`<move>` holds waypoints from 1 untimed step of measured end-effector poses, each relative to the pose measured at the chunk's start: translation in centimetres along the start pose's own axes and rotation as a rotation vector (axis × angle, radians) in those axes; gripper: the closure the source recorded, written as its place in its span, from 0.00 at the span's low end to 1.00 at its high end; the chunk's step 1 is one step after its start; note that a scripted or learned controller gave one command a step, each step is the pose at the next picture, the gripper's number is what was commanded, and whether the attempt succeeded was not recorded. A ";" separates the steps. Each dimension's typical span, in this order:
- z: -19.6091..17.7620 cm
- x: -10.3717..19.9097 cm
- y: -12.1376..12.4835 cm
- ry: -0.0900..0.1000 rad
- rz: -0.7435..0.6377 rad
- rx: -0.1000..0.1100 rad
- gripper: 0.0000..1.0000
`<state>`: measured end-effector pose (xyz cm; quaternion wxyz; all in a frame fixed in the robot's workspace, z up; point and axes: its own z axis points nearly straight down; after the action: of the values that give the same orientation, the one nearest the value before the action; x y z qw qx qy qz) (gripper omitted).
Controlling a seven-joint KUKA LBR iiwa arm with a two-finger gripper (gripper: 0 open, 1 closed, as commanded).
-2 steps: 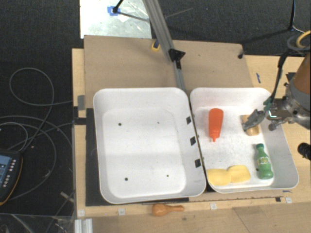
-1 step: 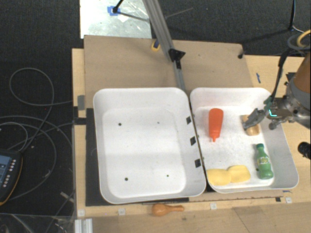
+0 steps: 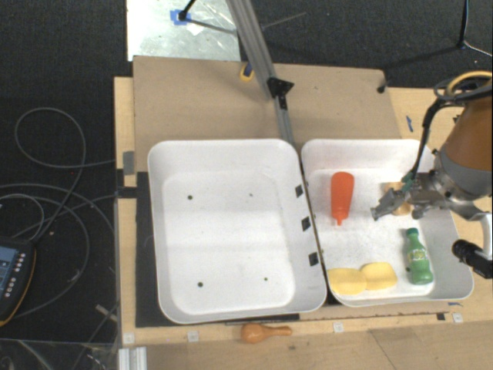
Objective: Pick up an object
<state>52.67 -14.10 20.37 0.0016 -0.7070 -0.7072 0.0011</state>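
The arm is reaching in over the right bin (image 3: 462,284) from its right edge, and the gripper (image 3: 383,209) is hanging above the bare middle of that bin, pointing toward the left. No object is between its fingers, so the step in hand looks like the approach: the arm is lining up over something to grasp, with nothing lifted yet.

Three candidates are lying in the right bin. An orange bottle (image 3: 341,196) is lying near the bin's left edge, cap end toward the front, and it is the nearest thing ahead of the gripper, though a gap of white floor is separating the two. A green bottle (image 3: 417,257) is lying near the right edge, just in front of the wrist. Two yellow sponges (image 3: 363,278) are sitting side by side, touching, along the front edge. A small tan piece (image 3: 394,188) is partly hidden behind the gripper; what it is cannot be told.

The gripper is dark and small against the white, and whether its fingers are spread or closed cannot be told. It is touching none of the objects, as far as can be seen.

The next move probably calls for settling on one target, most likely the orange bottle, centring over its body, and descending squarely so the round bottle is not rolling away.

The left bin (image 3: 162,230) is holding no objects.
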 end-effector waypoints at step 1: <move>4.3 -0.1 -0.4 0.001 0.000 0.000 0.00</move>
<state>52.29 -14.22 16.11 0.0017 -0.7071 -0.7071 0.0008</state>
